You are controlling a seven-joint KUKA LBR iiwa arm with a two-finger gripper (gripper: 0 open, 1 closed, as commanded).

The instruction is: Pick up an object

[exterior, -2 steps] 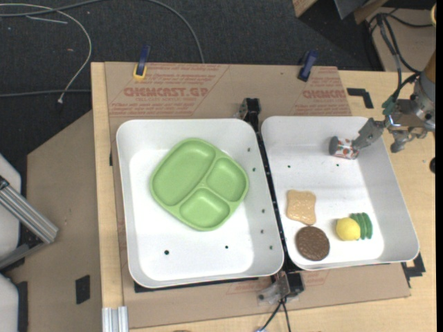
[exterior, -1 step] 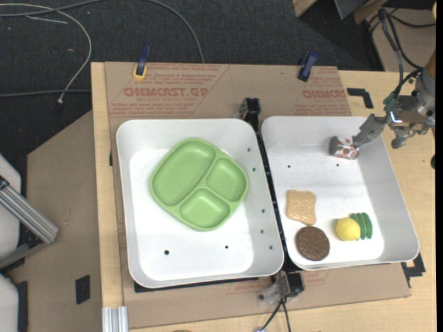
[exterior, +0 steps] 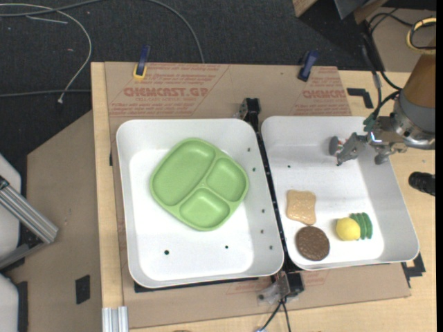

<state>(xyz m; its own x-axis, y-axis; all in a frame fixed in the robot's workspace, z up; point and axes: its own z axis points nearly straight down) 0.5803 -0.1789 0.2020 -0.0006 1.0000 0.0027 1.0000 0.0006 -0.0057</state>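
Three small items lie in the front part of the right bin (exterior: 325,178): a tan bread-like slice (exterior: 302,206), a round brown patty (exterior: 312,243) and a yellow piece with a green end (exterior: 354,227). My gripper (exterior: 359,149) hangs over the back right of that bin, well behind the items. It is open, with nothing between its fingers. The grey arm with its orange band enters from the right edge.
A green three-compartment plate (exterior: 199,183) rests in the left bin (exterior: 138,247). A black divider clamp (exterior: 250,108) sits between the bins at the back. Blue clips (exterior: 142,60) hold the cardboard base. Cables run across the dark floor behind.
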